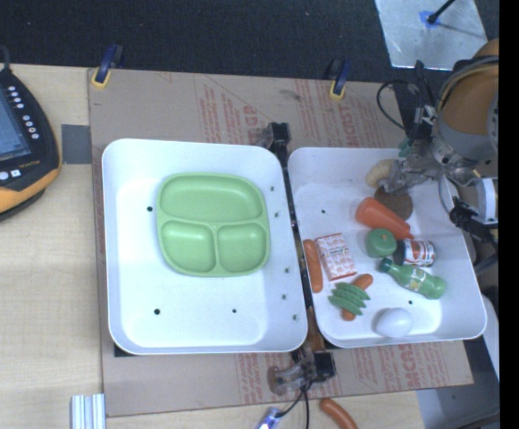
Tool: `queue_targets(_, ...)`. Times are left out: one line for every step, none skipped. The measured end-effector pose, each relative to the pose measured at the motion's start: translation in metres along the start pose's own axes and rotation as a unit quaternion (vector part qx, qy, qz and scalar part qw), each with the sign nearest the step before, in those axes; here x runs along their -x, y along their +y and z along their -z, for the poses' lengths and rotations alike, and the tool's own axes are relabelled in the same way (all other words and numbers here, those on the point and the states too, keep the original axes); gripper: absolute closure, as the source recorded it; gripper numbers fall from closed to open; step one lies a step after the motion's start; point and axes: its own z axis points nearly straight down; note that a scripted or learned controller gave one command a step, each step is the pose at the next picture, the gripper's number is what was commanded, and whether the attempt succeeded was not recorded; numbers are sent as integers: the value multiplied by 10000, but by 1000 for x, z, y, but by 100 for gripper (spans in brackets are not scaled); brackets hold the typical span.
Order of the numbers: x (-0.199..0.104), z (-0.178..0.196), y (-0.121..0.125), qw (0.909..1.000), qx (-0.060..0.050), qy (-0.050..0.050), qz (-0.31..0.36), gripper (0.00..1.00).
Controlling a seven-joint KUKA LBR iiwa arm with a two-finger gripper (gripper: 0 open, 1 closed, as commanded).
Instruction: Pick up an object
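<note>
The right bin (473,329) holds several toy foods: an orange carrot (381,214), a round green piece (382,241), a small can (417,252), a green bottle (416,279), a white egg (393,322), a sausage (313,264), a red-and-white packet (335,255) and a green pod (350,297). My gripper (400,177) hangs low over the bin's back part. It is right above a brown piece (397,204) and beside a beige piece (380,170). Nothing is visibly lifted in it.
The left bin (125,239) carries a green divided plate (213,223). A teach pendant (4,146) lies at the far left of the bench. Another sausage (338,411) lies outside the bins at the front. Clamps (107,63) sit at the back edge.
</note>
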Motion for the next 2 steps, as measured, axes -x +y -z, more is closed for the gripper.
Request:
queue_targets(0,0,0,10000,-2,0,2,0)
queue_targets(-61,-13,-67,10000,-34,2,8,0)
